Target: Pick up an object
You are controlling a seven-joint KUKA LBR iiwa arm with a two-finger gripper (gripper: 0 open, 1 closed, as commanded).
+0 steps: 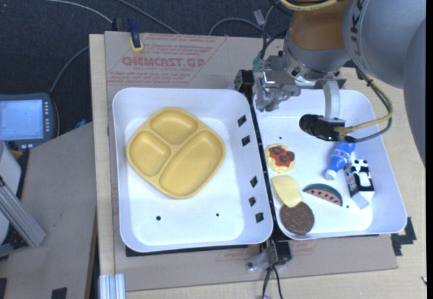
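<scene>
We look down on a bench (101,155) carrying two shallow white bins side by side. Our landmark is the yellow divided plate (176,151), which lies in the left bin (196,230) and has three compartments.

To the right of the plate, across the wall where the bins meet, the right bin (385,210) holds several small toys. Nearest the plate sit a pizza slice (280,157), a pale yellow piece (286,190) below it, and a brown round cookie (297,218) lower still. Farther right of the plate lie a watermelon slice (323,194), a blue bottle (337,159) and a black-and-white carton (359,178).

Up and to the right of the plate, the grey arm with its orange band (325,0) reaches in. Its pincer (269,96) hangs over the top left corner of the right bin, close to the dividing wall. We cannot tell how wide the pincer stands, and we see no toy between its tips.
</scene>
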